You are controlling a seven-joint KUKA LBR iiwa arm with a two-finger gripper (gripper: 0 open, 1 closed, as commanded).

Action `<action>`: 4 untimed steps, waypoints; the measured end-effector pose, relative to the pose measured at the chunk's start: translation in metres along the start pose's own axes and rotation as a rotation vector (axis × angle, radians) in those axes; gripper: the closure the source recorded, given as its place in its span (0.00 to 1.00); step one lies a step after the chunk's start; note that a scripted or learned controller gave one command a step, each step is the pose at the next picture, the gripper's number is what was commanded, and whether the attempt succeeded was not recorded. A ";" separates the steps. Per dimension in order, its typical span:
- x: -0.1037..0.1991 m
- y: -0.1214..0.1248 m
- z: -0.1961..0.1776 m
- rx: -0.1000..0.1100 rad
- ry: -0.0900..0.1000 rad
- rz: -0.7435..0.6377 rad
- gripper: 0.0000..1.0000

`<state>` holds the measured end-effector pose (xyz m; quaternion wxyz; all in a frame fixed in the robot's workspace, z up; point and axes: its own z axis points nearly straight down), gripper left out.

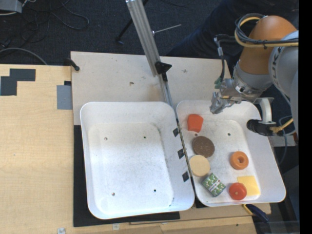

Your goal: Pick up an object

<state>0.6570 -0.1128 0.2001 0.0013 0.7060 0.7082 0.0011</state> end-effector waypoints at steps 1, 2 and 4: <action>-0.001 0.001 -0.053 0.000 0.000 -0.001 1.00; 0.049 -0.004 -0.038 0.008 0.002 -0.001 1.00; 0.156 -0.011 -0.037 0.008 0.003 -0.002 1.00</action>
